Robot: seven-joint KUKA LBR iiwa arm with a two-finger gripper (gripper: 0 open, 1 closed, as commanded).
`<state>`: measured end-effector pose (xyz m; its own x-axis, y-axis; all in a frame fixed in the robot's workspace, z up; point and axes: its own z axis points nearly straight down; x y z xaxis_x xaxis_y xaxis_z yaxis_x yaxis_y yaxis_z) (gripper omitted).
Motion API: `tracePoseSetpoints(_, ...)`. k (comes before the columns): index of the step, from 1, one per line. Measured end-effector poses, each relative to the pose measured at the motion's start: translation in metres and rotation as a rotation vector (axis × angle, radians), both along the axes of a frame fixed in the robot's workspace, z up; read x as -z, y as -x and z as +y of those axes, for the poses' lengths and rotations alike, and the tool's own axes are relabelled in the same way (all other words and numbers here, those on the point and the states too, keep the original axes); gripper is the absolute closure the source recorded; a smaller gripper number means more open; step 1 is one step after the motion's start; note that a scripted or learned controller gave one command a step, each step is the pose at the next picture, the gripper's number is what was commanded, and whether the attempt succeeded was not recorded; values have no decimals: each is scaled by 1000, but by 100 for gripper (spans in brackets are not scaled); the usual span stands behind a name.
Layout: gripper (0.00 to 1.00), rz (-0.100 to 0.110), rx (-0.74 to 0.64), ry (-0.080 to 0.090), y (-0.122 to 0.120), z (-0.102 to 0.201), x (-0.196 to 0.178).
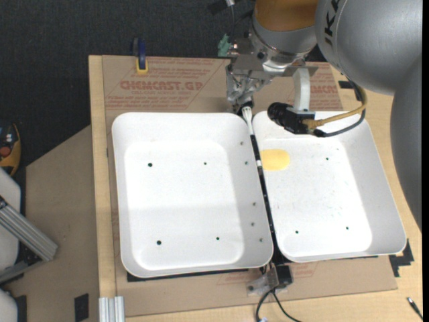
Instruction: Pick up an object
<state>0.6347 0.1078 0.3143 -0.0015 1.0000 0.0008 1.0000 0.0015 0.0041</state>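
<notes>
Two shallow white bins [181,129] sit side by side on a brown board worktop [174,89] printed with red lettering [163,84]. Beyond the board we see dark, speckled floor [60,39]. The bins look like smooth moulded plastic, with rounded corners and a few small dark dots on their bottoms. The grey arm [375,25] with its orange band ends in the fingers [242,102], which hang over the far rims where the two bins meet. We cannot tell whether they are open or closed. A flat, rounded yellow piece [275,159] lies in a bin, nearer the camera than the fingers, slightly toward the arm's side and apart from them. Off to the fingers' other side, a blue and yellow clamp [141,56] grips the board's edge.
</notes>
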Motion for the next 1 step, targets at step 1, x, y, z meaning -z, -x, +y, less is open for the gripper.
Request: tracePoseSetpoints(1, 100, 4, -3, 0, 13, 63, 5)
